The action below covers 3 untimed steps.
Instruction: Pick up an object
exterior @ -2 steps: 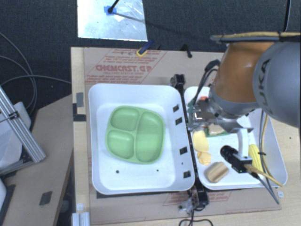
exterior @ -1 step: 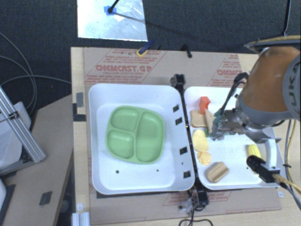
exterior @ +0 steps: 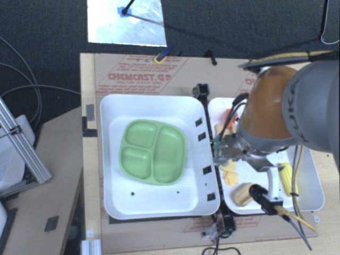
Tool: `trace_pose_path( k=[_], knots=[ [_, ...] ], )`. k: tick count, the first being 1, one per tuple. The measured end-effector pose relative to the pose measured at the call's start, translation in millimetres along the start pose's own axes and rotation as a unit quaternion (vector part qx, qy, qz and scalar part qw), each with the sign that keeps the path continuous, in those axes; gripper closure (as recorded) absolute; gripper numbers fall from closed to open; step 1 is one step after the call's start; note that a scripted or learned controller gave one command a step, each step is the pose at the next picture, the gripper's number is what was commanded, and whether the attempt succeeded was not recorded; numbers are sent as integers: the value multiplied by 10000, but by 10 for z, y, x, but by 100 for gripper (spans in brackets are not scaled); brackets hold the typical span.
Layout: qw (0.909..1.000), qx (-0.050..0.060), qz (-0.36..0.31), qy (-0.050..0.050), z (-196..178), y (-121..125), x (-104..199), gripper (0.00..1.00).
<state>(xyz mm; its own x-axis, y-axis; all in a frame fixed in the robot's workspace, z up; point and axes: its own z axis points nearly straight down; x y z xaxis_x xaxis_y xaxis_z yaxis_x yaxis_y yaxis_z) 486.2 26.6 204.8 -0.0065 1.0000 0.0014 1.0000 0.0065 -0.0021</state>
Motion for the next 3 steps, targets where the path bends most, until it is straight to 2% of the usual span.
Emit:
trace_pose_path(
  k=[1,2,3],
  knots=[
    [10000,-27,-17,5,-286,9,560,100],
    [9999,-112,-7,25,-2281,19,729,100],
    [10000,-4,-4,-5,-1702,92,1202,100]
  ],
)
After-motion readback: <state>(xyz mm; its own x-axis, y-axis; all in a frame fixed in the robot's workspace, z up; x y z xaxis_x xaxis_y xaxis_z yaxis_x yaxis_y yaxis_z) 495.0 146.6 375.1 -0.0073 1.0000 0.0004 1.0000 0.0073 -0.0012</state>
